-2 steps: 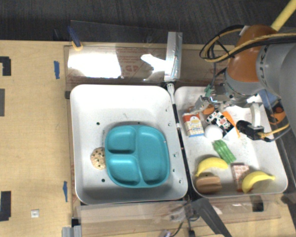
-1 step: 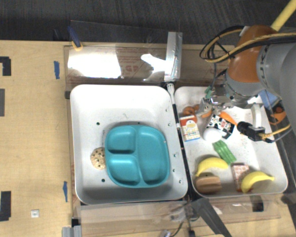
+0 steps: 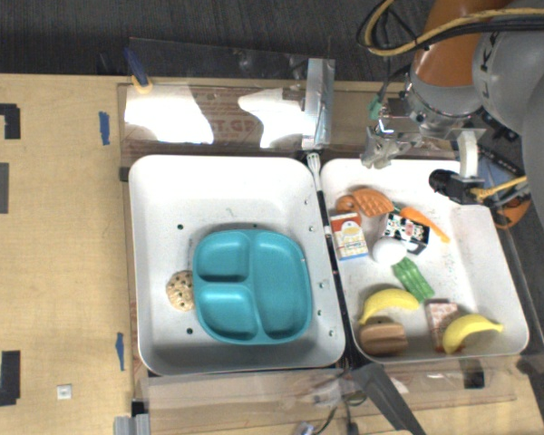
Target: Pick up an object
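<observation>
The gripper [image 3: 381,155] hangs at the upper edge of the right bin [image 3: 490,243], above the croissant [image 3: 370,201]; whether it grips anything cannot be told.

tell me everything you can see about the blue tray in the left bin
The blue tray is a teal, rounded-square plate that looks like smooth plastic, moulded into three compartments: two smaller ones along the top and one wider one below. All three look bare. It lies flat and right side up on the floor of the left bin, toward the lower right of that bin. A small speckled cookie sits at its left edge, touching or nearly touching it. The gripper is far off, over the right bin's top edge.
</observation>
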Motion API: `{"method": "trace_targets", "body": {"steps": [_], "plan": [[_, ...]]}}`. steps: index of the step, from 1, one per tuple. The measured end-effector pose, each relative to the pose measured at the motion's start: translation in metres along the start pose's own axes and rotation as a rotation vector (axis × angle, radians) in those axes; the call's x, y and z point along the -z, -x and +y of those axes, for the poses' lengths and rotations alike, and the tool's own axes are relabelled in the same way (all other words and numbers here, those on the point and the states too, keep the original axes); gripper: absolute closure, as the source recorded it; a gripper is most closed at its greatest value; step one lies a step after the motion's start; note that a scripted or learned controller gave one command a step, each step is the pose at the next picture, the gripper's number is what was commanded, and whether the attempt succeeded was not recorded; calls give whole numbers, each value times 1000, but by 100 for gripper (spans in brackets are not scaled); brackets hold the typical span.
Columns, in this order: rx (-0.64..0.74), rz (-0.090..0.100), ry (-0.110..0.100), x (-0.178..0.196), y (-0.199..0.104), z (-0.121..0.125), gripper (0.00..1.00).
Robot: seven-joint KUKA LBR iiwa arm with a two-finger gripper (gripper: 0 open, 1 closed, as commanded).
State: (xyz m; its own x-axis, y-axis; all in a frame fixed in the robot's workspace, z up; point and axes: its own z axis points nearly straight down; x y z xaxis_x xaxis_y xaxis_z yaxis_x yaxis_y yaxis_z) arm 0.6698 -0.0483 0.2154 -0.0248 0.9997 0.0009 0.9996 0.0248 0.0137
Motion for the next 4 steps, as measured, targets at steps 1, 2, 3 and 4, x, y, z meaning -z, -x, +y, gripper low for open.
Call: {"method": "trace_targets", "body": {"steps": [1,2,3,4], "plan": [[108,-2,3,142,-4,1,100],[120,1,-25,8,-52,-4,100],[-187,-2,-16,-3,11,-34,100],[-186,-2,-16,-2,10,-33,0]]}}
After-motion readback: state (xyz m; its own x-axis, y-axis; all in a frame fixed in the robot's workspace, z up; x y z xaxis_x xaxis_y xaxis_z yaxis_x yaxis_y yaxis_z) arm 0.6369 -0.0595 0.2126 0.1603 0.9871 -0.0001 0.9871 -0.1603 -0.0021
